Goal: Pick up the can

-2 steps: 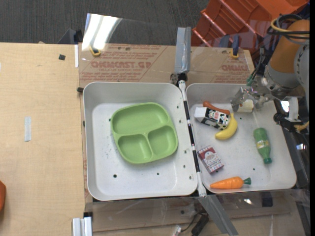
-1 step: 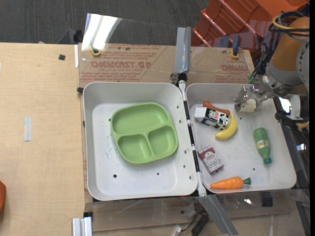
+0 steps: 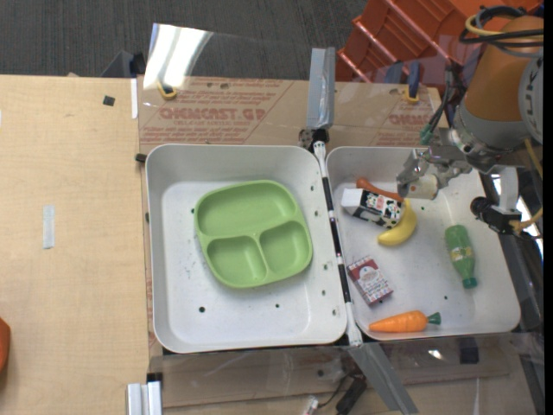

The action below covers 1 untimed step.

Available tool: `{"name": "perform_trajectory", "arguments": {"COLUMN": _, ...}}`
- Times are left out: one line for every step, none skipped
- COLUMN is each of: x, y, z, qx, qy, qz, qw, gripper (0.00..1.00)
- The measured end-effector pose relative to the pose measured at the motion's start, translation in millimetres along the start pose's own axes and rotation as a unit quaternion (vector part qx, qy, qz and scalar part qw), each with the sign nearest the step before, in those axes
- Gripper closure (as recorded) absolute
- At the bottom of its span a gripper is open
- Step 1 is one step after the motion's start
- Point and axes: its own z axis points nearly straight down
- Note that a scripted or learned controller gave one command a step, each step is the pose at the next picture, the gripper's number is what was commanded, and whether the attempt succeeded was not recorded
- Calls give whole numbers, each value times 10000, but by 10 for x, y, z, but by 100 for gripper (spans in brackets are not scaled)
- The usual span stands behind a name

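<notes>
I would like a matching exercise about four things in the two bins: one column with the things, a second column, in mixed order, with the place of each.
Things:
1. green divided plate
2. carrot
3. green bottle
4. banana

Places:
A. near the front edge of the right bin
B. in the left bin
C. middle of the right bin, just below the end effector
D. right side of the right bin, lying lengthwise

Pairs: 1-B, 2-A, 3-D, 4-C
</notes>
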Motion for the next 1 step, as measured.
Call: {"name": "perform_trajectory", "arguments": {"x": 690, "y": 235, "z": -321, "qx": 0, "qy": -5, "qz": 114, "qw": 9999, "gripper": 100}}
